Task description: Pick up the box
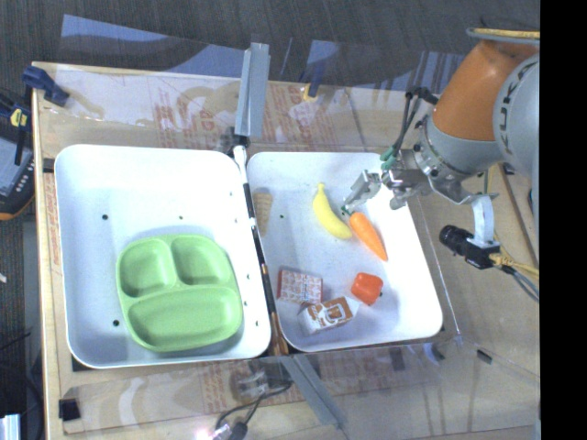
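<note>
Box [300, 286], a small patterned carton, lies untouched at six o'clock in the right bin [422, 314], beside a brown-and-white carton [326, 314]. End effector [367, 191] hovers at twelve o'clock by the banana [330, 215] and carrot [369, 235]; I cannot tell its state. Approach, grasp and lift all remain.

- Light: even and bright overhead; you get soft shadows only.
- Glare: pale reflections streak the clear sheet [303, 71] behind the bins.
- Focus: slightly soft throughout.
</note>
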Available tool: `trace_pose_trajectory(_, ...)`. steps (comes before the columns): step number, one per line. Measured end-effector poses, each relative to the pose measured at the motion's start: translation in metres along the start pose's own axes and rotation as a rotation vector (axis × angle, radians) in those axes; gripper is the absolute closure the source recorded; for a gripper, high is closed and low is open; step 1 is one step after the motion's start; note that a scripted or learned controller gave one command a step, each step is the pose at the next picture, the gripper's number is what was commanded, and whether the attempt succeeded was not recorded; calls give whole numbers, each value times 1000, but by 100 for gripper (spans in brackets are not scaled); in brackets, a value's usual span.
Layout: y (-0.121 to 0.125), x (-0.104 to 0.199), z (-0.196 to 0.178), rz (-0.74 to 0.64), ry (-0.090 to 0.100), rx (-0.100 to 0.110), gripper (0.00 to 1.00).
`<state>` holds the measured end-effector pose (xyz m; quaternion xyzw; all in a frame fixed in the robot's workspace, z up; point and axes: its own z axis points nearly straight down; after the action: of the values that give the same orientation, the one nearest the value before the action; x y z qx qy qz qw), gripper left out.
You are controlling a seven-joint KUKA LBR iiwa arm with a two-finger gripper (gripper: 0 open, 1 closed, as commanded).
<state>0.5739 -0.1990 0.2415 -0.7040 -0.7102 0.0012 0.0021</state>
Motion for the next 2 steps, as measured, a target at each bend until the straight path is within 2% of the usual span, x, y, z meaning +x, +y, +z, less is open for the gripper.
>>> trace_pose_trajectory(1,-10,28,17,-278,0,1,0)
trace_pose_trajectory(2,-39,127,51,-373,-2,0,0)
